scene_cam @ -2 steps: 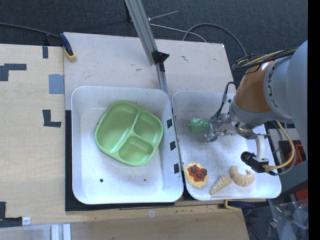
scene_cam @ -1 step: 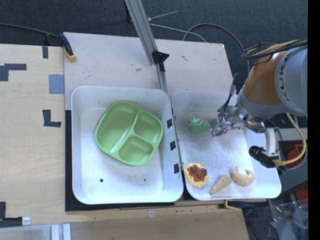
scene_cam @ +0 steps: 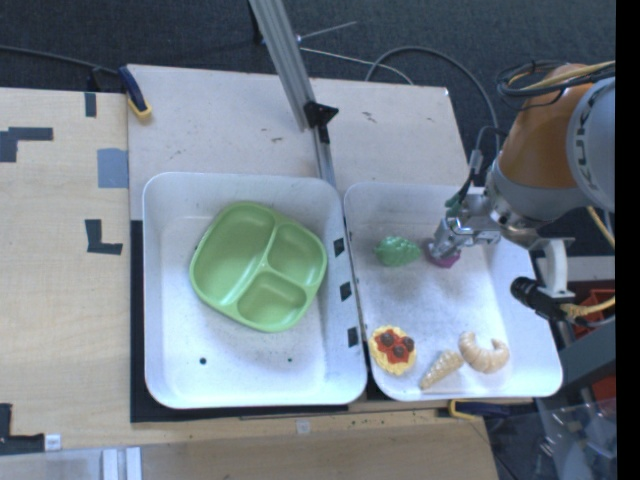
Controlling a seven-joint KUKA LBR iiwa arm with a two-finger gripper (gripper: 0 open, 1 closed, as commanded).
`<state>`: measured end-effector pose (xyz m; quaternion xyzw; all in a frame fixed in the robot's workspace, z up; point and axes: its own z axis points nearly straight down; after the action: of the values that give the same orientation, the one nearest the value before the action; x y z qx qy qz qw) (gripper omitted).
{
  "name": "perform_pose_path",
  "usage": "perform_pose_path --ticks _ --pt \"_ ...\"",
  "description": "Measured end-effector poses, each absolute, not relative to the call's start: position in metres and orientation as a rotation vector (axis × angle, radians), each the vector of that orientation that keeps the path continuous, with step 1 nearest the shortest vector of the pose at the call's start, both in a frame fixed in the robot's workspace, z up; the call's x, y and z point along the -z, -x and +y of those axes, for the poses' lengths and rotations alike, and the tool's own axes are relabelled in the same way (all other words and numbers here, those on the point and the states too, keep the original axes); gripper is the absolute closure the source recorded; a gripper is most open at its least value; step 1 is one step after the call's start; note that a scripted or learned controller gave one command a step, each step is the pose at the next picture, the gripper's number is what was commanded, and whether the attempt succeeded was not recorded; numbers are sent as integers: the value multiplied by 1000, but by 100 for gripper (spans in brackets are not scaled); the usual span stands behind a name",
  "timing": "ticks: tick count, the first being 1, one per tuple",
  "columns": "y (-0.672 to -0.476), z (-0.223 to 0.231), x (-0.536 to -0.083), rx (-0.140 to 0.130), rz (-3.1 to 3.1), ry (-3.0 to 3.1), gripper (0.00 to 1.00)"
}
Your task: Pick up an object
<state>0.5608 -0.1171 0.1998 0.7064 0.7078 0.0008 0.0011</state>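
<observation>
one purple object sits right under the gripper — finger spread unclear.

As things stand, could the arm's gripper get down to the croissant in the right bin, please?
Probably yes: the croissant lies uncovered near the right bin's front, the gripper hangs above the same bin, nothing between them.

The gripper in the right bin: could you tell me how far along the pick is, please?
Done: the gripper is down in the right bin, right at a small purple object. In hand: nothing clearly lifted. Left: grasp and raise it; the green item, tart, cone and croissant lie untouched.
</observation>
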Motion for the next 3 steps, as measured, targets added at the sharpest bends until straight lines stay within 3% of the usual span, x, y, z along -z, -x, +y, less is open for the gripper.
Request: perform_pose_path --ticks 1,3 --pt "-562 -117 -233 -3 2223 -2217 100" --pt "-590 -12 -229 2 2230 -2215 100"
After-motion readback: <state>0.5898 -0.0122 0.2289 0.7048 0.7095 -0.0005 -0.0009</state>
